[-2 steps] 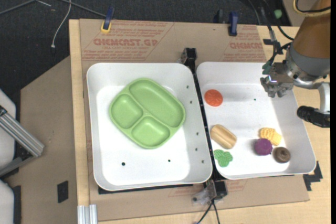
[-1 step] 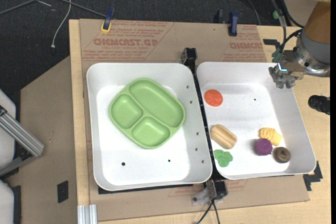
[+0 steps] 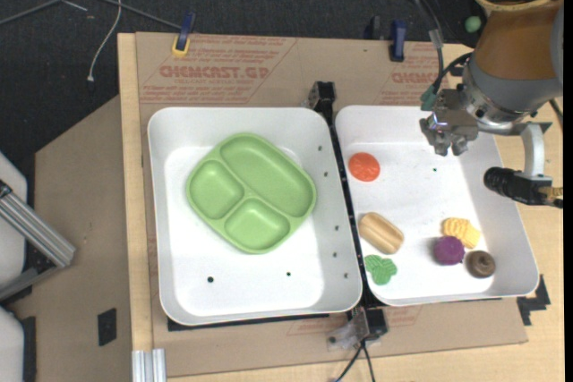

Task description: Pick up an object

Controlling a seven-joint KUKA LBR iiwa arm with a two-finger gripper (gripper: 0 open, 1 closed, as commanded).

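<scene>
Gripper (image 3: 445,135) over far part of right bin (image 3: 407,131), jaws' opening cannot be told, nothing seen held, orange disc (image 3: 363,167) near left of it, bread roll (image 3: 381,233), green piece (image 3: 380,269), yellow, purple, brown items along near edge, green tray (image 3: 252,191) in left bin (image 3: 175,192)

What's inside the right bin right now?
Right bin holds six pieces: an orange disc, a tan bread roll, a green piece, a yellow piece, a purple piece and a brown ring. The tool covers part of the bin's far end.
</scene>
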